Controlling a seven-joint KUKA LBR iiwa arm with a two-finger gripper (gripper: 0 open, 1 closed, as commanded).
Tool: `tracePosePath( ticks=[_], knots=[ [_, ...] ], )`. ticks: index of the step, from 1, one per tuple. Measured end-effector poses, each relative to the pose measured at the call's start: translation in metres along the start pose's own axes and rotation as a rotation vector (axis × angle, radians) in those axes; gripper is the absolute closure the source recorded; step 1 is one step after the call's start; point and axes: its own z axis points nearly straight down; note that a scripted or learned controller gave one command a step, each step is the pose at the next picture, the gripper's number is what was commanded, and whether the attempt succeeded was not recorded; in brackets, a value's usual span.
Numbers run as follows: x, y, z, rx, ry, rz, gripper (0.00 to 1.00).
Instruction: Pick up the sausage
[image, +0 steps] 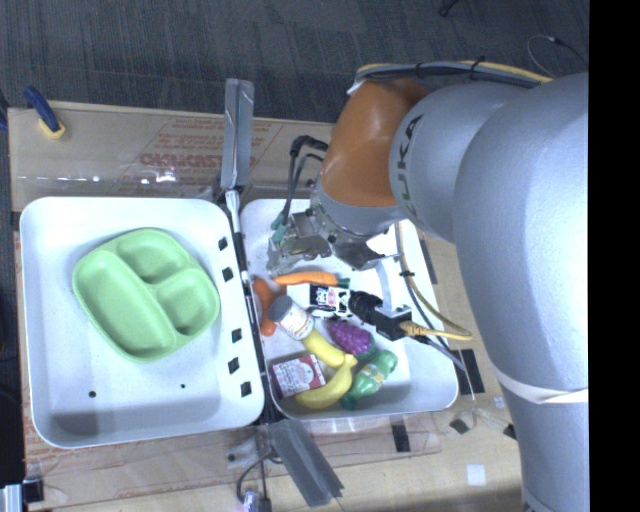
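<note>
In the right bin (440, 385), a reddish-orange sausage-like piece (264, 300) lies along the left wall, partly covered by a small capped bottle (291, 318). A longer orange piece (308, 279), tapered like a carrot, lies just above and to its right. My gripper (287, 240) hangs low over the upper left part of this bin, just above the long orange piece and up and to the right of the sausage-like piece. The wrist and cables hide its tip. Nothing can be seen held in it.
The right bin also holds a banana (330, 378), purple grapes (351, 336), a green bottle (371, 376), a red packet (297, 374) and a black-and-white item (330, 297). A green divided plate (147, 291) sits in the left bin (50, 400). The arm's bulk covers the right side.
</note>
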Motion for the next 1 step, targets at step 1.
tracePosePath(
  ticks=[1],
  knots=[
    [-0.0001,0.0000,0.0000,0.000,0.000,0.000,0.00]
  ],
)
